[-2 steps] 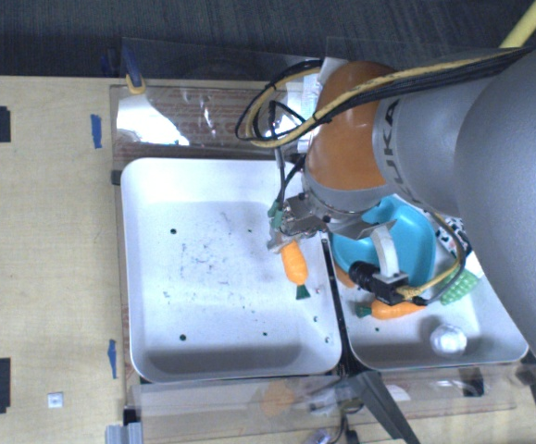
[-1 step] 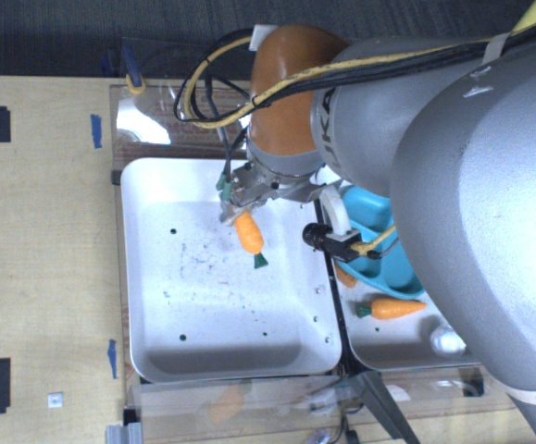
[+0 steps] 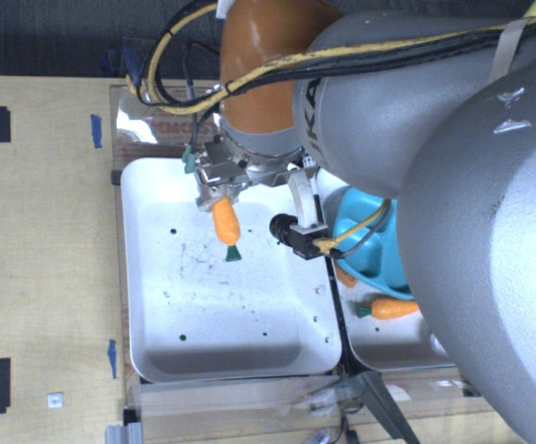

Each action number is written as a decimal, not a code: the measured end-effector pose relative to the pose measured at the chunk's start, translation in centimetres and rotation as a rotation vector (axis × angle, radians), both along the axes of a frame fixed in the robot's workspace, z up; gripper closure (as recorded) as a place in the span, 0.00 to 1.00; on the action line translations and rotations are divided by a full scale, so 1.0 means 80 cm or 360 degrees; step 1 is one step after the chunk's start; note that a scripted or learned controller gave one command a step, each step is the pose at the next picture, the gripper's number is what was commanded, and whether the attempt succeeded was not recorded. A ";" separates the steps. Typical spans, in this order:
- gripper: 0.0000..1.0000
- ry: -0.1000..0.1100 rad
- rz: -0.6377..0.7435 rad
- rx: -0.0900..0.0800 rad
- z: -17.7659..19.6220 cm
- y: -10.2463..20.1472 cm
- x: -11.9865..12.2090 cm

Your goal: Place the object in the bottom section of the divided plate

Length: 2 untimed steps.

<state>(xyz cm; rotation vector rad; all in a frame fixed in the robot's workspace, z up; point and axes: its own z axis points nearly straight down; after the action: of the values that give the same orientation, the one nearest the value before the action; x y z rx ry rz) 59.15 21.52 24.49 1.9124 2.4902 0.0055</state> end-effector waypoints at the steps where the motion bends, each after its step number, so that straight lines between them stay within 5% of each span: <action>1: 1.00 -0.0002 0.0799 -0.0007 -0.012 -0.067 0.061; 2: 1.00 -0.0007 0.0909 -0.0004 0.040 -0.002 0.082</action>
<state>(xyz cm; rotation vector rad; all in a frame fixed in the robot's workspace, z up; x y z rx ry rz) 65.68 21.32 27.71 1.1323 2.9244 0.0068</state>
